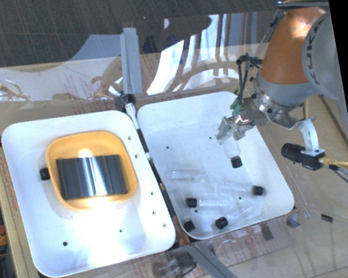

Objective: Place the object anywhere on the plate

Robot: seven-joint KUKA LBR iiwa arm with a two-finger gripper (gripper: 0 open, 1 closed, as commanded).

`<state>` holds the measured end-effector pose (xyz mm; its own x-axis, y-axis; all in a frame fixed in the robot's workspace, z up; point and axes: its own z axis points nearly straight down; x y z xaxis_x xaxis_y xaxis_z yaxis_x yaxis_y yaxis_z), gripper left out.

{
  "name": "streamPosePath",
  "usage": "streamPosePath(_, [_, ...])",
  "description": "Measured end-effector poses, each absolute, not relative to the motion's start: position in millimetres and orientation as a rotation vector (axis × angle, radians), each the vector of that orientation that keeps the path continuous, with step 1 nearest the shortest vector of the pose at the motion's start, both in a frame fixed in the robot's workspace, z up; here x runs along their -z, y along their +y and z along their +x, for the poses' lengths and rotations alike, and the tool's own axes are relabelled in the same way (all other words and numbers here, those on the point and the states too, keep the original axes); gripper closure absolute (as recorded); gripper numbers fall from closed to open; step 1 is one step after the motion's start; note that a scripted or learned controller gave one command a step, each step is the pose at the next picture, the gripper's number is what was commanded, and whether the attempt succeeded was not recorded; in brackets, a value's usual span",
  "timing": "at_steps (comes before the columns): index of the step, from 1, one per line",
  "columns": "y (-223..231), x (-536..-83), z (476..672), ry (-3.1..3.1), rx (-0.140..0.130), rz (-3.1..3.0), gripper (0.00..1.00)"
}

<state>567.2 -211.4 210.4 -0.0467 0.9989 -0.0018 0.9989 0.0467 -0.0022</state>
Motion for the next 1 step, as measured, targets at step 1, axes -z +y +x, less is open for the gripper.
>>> streamPosePath(1, [-166.6,-194.8,556.3,-2.3,-0.007,-2.134,1.0])
